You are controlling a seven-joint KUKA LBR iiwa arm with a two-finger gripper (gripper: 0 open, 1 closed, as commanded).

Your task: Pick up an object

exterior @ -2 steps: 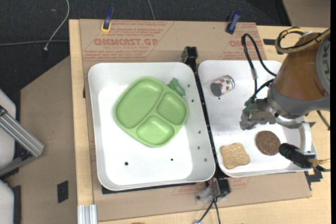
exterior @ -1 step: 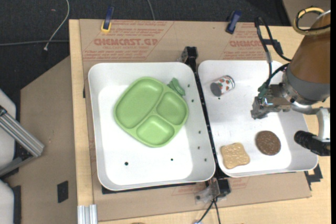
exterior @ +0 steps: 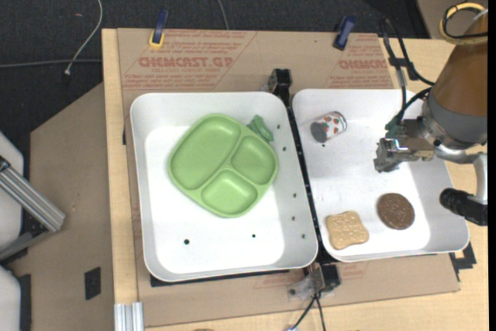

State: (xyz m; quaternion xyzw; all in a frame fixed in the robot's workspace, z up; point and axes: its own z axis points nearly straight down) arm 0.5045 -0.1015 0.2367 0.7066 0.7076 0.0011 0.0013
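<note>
The fingers (exterior: 385, 158) hang over the right bin (exterior: 353, 190); I cannot tell their spread. Just below them lies a brown cookie (exterior: 396, 211) (round, dark), a small cup (exterior: 329, 126) up-left.

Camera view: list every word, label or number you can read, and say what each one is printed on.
"CHEMCAST GP", red print, reversed or upside down, on the brown board behind the left bin.
A second red print of the same kind on the board behind the right bin, partly hidden by cables: only partly readable.
Cup on its side in the right bin: red and green pattern, too small to read.
</note>
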